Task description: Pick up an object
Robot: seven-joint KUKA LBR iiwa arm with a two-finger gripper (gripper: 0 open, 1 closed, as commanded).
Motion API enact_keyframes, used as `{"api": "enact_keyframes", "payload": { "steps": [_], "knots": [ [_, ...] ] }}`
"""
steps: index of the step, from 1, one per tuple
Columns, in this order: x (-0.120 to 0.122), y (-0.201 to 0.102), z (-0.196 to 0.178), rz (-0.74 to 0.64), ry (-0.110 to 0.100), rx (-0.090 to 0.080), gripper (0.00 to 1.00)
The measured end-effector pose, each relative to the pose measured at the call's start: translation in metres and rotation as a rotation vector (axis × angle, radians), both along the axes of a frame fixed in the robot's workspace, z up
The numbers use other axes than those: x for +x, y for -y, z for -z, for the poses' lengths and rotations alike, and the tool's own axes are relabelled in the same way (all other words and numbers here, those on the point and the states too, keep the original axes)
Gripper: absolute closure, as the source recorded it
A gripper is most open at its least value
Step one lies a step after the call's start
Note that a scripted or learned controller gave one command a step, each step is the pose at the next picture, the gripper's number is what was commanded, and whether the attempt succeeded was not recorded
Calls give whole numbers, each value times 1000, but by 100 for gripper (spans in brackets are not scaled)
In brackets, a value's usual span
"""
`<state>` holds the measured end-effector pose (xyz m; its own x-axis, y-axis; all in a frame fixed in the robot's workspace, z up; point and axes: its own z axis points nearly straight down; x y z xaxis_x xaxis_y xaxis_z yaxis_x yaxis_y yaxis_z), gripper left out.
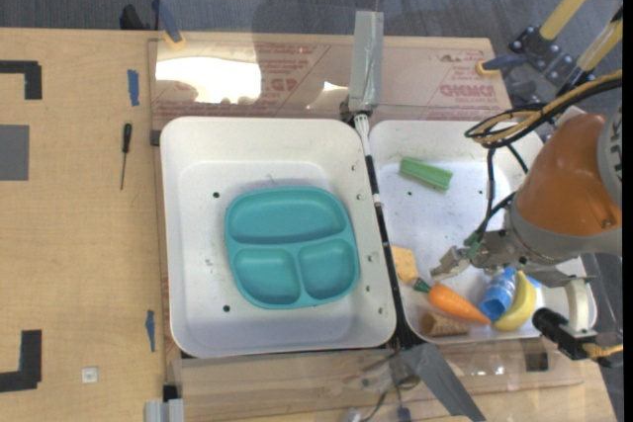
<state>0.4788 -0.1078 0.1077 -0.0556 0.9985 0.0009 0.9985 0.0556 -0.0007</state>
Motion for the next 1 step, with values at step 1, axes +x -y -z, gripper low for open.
{"api": "enact_keyframes", "payload": {
  "steps": [1],
  "knots": [
    [29,53,-45,150,4,-2,0]
  ]
}}
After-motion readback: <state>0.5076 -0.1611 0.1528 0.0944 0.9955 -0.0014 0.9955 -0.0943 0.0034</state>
